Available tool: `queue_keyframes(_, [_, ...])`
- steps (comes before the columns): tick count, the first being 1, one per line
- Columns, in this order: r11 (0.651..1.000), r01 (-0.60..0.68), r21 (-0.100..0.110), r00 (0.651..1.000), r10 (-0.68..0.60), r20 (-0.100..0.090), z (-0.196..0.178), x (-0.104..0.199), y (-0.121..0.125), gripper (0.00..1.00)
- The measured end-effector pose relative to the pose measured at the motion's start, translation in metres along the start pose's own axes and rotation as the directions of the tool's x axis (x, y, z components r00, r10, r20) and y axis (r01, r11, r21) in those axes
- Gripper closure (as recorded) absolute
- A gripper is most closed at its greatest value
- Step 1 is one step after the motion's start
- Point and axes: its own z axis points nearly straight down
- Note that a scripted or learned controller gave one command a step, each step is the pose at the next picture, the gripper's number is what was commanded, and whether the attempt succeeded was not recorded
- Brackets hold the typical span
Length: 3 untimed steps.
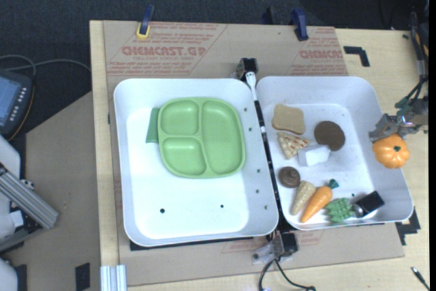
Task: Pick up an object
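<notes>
Found the jaws at the far right of the camera view, low over the right wall of the right bin. Could not tell whether they stood apart or together: too small and too dark against the background there. Spotted the orange pumpkin directly beneath them in the view, touching or very nearly touching their tips, stem end turned up toward them. Could not tell whether it sat on the rim or hung clear of it, so did not count it as held.

Judged the pumpkin the nearest target by far. Being round, offered no long axis to line up with, so reckoned any closing direction across its middle would serve, provided the bin wall left room on the outer side.

Noted the other candidates well apart to the left, on the bin floor: toast, brown disc, white block, carrot. Took the carrot's long axis as running from lower left to upper right. Saw the green plate in the left bin, farthest off.
</notes>
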Motion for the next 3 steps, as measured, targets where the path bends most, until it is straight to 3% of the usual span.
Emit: queue_keyframes(3, [1.000, 0.006, 0.006, 1.000, -0.006, -0.006, -0.006, 0.154, -0.001, 1.00])
